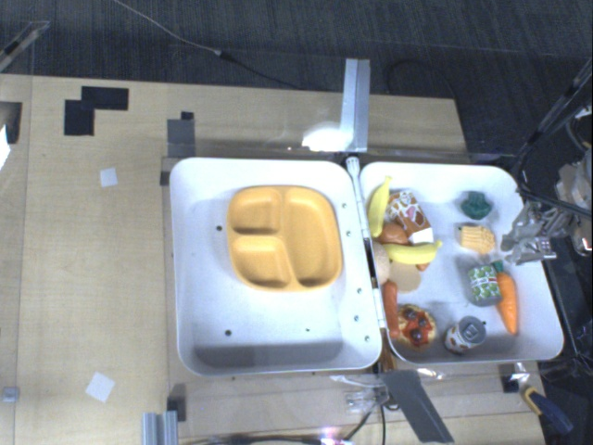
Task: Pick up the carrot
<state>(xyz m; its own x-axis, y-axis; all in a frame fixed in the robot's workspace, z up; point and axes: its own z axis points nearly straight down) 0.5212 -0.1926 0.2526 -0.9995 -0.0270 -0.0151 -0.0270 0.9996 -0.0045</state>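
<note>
Bench layout: two shallow white bins sit side by side on a pale wooden bench. The left white bin (195, 248) holds a yellow three-compartment plastic plate (283, 237), lying flat near the bin's centre.

The right white bin (542, 341) holds the task item and several others. The small orange carrot (507, 301) lies near the bin's right wall, lengthwise, with its pointed end toward the front edge. A green-and-white patterned packet (484, 284) lies just beside the carrot on its left, apparently touching it. A round grey metal-look can (468, 332) sits near the carrot's tip.

Further items: two yellow bananas (389, 225), a dark green lump (476, 205), a pale yellow ridged block (476, 239) and a red elongated item (390, 297).

The two-finger metal gripper (522, 241) is at the bin's right edge, above the carrot's leafy end. Nothing is visible between its fingers; whether they are spread or closed cannot be determined from this angle.
</note>
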